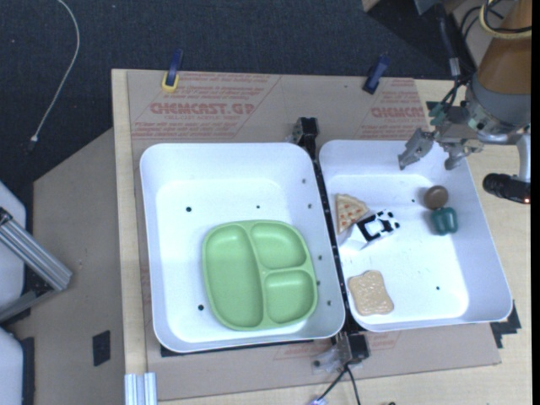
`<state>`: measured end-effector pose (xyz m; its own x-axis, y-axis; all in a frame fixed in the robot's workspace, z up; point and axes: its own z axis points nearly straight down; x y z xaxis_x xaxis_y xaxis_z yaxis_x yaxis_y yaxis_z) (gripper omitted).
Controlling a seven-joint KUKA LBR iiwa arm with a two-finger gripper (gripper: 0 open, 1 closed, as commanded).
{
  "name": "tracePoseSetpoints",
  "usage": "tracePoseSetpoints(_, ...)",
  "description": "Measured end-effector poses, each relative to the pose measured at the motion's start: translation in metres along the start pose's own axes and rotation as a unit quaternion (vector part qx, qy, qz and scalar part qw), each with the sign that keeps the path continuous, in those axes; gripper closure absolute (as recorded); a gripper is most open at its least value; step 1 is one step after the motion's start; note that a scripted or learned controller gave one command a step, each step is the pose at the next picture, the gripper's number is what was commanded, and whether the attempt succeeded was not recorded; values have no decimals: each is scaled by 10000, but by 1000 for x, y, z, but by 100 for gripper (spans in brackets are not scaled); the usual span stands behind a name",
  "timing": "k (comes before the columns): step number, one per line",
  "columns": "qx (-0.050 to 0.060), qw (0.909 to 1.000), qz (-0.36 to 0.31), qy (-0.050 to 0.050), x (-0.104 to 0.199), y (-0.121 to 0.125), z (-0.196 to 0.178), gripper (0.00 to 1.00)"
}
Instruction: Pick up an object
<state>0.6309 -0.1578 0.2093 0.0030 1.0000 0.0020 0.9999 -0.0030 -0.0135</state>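
My gripper [434,156] hangs over the far edge of the right bin [472,306], fingers spread apart with nothing between them. Below it in that bin lie a small brown round piece [435,197] and a teal block [444,220] side by side. Nearer the bin's left wall sit a toast-like wedge [348,211], a black-and-white toy [376,226] and a slice of bread [370,293] at the front.
The left bin [169,192] holds a green divided plate [258,272]. A black clamp [305,130] sits at the seam between the bins. Blue clips [375,74] mark the cardboard's back edge.
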Motion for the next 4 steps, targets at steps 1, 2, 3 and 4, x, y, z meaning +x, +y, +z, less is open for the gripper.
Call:
tracePoseSetpoints(1, -69, 10000, -16, -11, 0, 3, -8, 0)
tracePoseSetpoints(2, -43, 10000, -22, -6, 4, 4, 35, 0)
tracePoseSetpoints(3, -38, 10000, -12, -7, -6, 3, 89, 0)
tracePoseSetpoints(4, -40, 10000, -16, -2, -5, 2, 127, 0)
